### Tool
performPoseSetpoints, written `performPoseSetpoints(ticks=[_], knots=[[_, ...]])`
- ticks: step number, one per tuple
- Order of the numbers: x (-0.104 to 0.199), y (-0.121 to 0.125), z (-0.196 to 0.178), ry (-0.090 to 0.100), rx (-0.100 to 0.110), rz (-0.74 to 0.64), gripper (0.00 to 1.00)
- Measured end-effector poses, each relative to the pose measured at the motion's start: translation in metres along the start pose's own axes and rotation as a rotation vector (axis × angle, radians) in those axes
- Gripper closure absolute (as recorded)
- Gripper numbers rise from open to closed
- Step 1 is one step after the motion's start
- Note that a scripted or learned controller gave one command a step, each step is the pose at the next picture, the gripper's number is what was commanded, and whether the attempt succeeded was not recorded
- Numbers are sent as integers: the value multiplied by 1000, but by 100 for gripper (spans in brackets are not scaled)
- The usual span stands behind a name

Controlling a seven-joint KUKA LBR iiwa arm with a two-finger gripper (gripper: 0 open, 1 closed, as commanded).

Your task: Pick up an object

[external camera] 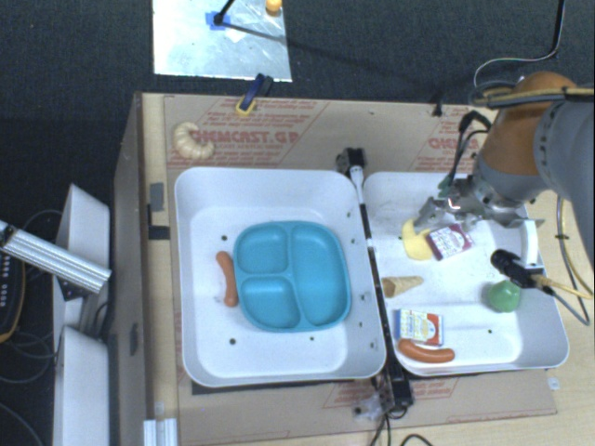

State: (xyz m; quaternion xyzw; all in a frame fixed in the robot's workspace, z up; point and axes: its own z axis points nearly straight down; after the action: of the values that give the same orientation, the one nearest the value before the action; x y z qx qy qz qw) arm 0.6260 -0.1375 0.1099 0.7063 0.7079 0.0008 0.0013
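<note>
The left white bin (200,249) holds a blue divided plate (290,275) with a sausage (228,278) just left of it. In the right white bin (548,337), the claw (448,210) sits low over a red-and-white packet (449,242) lying against a yellow piece (417,242); whether its fingers are apart or together cannot be told. Relative to that packet, a cone (402,285) lies below-left, a green ball (504,295) lower right, and a small carton (418,324) and second sausage (426,349) further below.
</note>
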Motion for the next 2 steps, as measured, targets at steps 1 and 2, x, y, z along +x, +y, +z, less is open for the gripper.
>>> performPoseSetpoints(ticks=[1,2], knots=[[0,1,-11,0,-3,-2,100],[0,1,-11,0,-2,-2,0]])
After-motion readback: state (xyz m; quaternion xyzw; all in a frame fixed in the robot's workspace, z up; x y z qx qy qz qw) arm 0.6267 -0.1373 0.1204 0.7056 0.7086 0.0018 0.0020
